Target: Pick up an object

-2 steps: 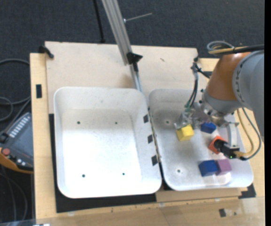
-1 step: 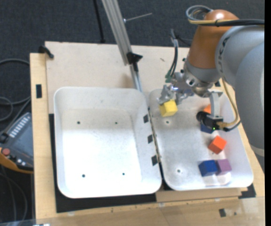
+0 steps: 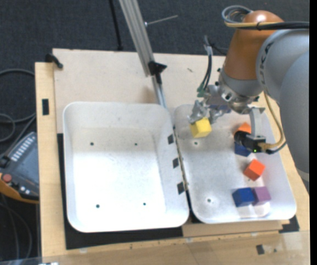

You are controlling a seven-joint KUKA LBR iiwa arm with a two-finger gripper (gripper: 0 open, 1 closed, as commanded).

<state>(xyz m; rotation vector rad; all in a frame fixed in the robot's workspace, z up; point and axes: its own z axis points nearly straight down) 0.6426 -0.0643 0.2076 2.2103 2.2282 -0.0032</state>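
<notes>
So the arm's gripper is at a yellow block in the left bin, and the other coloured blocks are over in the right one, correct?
Not quite. The camera view shows the yellow block in the right bin, near its upper left corner, with the gripper just above it. The other coloured blocks, such as the orange block and blue block, are in that right bin, as you said.

Your bench (image 3: 108,76) is a pale wood board. Directly on it sit two shallow white bins side by side, touching: the left bin (image 3: 81,120) lies well left of and below the gripper (image 3: 201,115), and the right bin (image 3: 282,197) sits under it, w/ rim running down-right.
</notes>
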